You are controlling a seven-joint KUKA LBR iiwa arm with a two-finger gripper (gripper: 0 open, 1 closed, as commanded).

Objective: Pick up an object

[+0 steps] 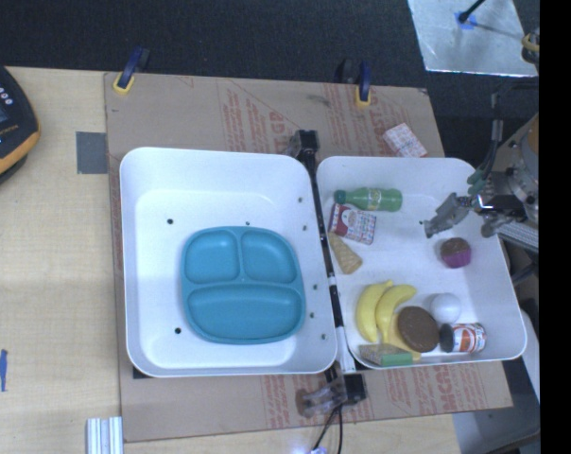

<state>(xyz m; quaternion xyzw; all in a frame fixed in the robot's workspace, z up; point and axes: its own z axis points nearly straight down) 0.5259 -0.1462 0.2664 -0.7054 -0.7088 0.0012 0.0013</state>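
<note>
The tool (446,218) hangs over the right bin (413,180) near its right wall, just above a small purple object (456,252); whether it is apart or together cannot be told. Bananas (380,310) lie nearer the front, a green bottle (369,199) at the back.

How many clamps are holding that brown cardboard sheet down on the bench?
2, both on the cardboard's far edge: a yellow and blue clamp at its left corner, and another clamp further right, above the right bin. Others may be hidden.
</note>
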